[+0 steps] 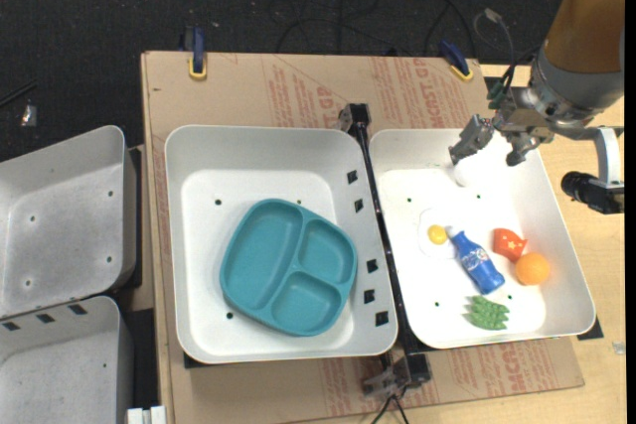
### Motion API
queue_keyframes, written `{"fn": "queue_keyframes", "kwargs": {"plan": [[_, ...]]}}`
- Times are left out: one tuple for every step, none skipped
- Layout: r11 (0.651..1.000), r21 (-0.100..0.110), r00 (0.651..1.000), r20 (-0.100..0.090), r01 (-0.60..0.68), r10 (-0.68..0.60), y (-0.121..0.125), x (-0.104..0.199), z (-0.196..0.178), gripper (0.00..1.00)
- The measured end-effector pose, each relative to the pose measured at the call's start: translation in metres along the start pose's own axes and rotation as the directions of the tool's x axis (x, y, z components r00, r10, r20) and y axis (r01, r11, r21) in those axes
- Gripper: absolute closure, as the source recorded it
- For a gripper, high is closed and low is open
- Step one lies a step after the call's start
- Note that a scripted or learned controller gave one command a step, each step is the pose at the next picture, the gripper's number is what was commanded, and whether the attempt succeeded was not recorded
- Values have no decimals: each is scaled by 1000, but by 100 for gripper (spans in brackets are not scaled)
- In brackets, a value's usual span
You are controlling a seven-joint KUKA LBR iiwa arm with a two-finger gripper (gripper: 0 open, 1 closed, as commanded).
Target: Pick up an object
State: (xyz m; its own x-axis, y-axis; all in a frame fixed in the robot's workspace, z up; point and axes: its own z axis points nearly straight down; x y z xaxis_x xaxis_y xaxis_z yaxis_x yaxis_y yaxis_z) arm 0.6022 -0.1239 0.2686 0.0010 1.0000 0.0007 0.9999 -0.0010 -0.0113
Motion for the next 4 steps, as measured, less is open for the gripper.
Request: {"fn": "queue_keyframes", "kwargs": {"plan": [[1000,-11,1000,1,2,-2,2,0,-7,0],[1000,-7,1000,1,2,-2,10,2,40,0],[1000,-7,1000,0,1,-1,10,8,85,0],[1000,-7,1000,1,0,0,16,3,146,0]]}}
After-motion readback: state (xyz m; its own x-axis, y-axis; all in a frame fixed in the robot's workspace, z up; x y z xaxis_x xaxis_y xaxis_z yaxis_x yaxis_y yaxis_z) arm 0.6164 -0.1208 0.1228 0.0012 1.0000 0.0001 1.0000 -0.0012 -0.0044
